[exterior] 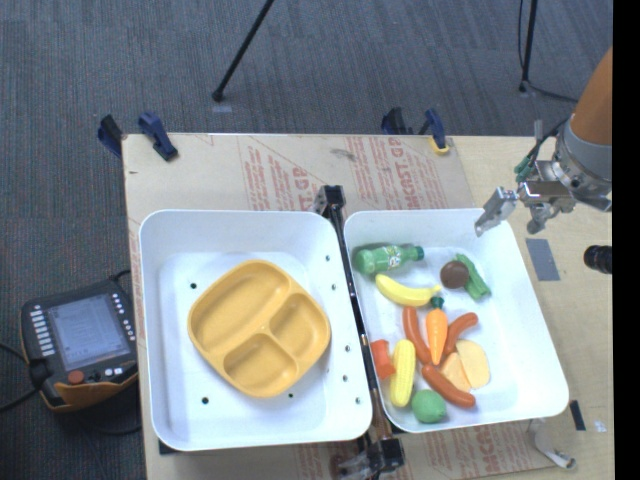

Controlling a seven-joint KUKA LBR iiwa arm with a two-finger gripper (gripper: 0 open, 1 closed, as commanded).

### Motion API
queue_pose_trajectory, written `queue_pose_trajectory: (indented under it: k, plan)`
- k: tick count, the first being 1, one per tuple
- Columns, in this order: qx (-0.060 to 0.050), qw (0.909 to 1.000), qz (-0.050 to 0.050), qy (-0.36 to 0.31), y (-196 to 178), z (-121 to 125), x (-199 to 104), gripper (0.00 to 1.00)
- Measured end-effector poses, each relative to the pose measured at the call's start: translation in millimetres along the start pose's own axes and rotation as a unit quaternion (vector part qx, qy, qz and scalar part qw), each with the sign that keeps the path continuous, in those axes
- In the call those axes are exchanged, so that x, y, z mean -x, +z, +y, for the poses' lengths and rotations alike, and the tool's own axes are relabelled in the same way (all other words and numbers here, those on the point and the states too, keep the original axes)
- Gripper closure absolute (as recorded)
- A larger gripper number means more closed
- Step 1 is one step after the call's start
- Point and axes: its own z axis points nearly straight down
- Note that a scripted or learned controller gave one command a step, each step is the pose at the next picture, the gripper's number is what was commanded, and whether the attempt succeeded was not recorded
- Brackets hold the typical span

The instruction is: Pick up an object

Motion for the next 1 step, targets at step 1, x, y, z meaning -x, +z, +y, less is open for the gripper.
queue_pose_trajectory:
  k: [1]
  plan:
    - [-0.002, 0.9936, 0.001, 0.113, 150.8, -30.3, -4.7, 0.00]
